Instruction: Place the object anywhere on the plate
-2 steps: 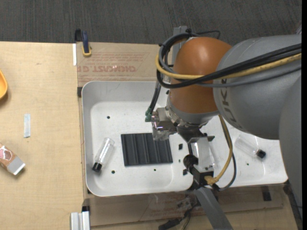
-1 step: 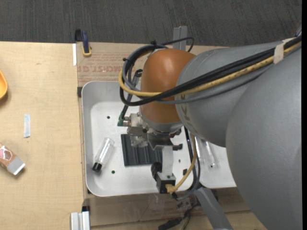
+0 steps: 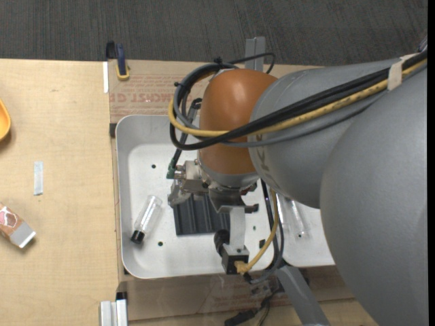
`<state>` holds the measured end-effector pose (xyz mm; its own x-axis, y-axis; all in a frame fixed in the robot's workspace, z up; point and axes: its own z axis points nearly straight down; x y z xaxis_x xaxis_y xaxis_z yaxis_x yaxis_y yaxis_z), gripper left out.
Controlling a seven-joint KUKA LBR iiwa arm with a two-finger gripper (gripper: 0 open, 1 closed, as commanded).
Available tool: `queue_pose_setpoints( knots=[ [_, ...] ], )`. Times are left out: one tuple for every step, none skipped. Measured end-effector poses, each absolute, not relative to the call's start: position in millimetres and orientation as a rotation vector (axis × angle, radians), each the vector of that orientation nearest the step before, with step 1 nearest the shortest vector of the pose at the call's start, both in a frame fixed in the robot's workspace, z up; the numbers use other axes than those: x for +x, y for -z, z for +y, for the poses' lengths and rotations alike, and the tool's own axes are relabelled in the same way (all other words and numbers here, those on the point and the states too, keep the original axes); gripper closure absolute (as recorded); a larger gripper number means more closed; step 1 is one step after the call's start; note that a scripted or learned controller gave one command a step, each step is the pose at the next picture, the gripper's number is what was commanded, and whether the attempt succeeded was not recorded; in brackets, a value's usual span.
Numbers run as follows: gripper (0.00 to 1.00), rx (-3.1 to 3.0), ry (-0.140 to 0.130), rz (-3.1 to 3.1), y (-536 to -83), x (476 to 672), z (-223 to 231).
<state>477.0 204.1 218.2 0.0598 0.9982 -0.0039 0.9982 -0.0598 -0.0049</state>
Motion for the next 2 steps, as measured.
queue_pose_setpoints(
  knots=[
    [0.00,-2.141,-0.006,-2.300,-263.5,477.7,198.3],
    [1.00,-2.142,-0.013,-2.300,-270.9,478.2,197.2]
  ],
)
